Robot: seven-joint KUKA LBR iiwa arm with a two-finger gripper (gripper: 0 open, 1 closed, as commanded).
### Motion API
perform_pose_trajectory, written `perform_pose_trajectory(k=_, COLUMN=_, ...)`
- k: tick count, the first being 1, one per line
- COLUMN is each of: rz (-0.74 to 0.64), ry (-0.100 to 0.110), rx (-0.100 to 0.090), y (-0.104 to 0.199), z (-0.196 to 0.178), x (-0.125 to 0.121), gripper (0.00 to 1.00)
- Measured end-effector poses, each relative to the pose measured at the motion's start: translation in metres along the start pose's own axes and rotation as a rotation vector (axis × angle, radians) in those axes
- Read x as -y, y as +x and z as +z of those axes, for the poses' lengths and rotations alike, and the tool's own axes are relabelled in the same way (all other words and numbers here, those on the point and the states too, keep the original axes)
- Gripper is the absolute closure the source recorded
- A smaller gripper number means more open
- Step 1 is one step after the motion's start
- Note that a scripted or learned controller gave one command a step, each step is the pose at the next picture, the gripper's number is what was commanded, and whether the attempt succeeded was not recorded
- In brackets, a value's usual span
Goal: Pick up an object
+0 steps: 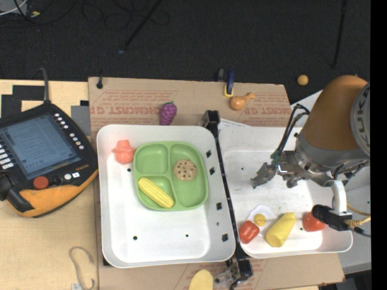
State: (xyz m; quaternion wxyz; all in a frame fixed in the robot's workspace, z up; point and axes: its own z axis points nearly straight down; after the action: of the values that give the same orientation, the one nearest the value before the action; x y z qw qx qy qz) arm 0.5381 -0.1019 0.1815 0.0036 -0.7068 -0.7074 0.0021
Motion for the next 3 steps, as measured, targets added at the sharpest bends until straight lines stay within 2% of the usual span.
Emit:
perform_pose_trajectory(k=1, rz=0.001, ry=0.001, rx=0.0, y=0.003, z=0.065, x=0.0, gripper=0.0)
perform_pose_trajectory(k=2, rz=0.001, ry=-0.003, rx=0.001, y=0.005, z=0.096, x=0.001, gripper=0.0)
perform_pose_trajectory(k=3, rz=0.008, ry=-0.004, rx=0.0, y=0.003, z=0.084, x=0.001, gripper=1.0)
